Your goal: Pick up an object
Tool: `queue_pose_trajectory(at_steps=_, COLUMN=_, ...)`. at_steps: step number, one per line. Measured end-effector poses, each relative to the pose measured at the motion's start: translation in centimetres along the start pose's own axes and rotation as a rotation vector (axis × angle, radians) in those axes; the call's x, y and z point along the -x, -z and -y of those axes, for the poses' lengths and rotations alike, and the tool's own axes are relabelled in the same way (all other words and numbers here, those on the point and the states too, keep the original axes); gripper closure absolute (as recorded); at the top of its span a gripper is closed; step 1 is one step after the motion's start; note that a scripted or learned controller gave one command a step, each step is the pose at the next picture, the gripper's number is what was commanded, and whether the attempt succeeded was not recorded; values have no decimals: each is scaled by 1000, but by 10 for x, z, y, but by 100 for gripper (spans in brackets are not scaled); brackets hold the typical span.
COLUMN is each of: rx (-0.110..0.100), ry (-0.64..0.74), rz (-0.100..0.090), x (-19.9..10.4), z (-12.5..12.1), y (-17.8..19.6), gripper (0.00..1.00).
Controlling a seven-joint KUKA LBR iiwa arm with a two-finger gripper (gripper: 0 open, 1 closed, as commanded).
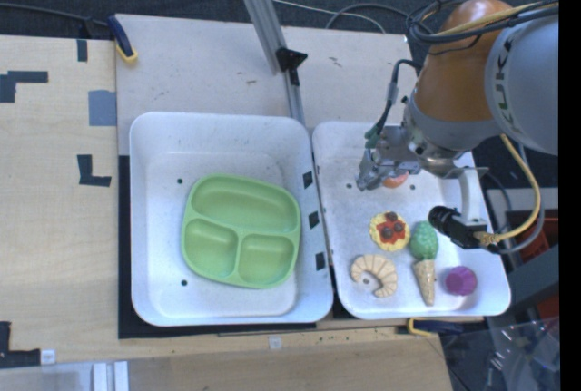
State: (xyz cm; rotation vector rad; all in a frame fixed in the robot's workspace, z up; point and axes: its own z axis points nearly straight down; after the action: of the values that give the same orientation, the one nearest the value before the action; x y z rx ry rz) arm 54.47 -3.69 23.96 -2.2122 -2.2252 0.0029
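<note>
Gripper (374, 179) low over right bin (349, 226), grip state unreadable. Orange toy (395, 181) at its 3 o'clock looks light, rigid, slippery; pinch across middle.

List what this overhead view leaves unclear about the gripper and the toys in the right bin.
- Gripper: the wrist above hides its fingers, so their state is unreadable.
- Orange object: a sliver shows under the gripper; what it is, and whether it is touched, cannot be told.
- Pizza toy, croissant, ice cream cone, purple toy: fine details too small.
</note>
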Motion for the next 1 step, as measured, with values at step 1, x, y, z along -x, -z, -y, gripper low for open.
queue_pose_trajectory(at_steps=1, rx=0, ry=2, rz=0, x=-63, z=14, y=-4, gripper=100)
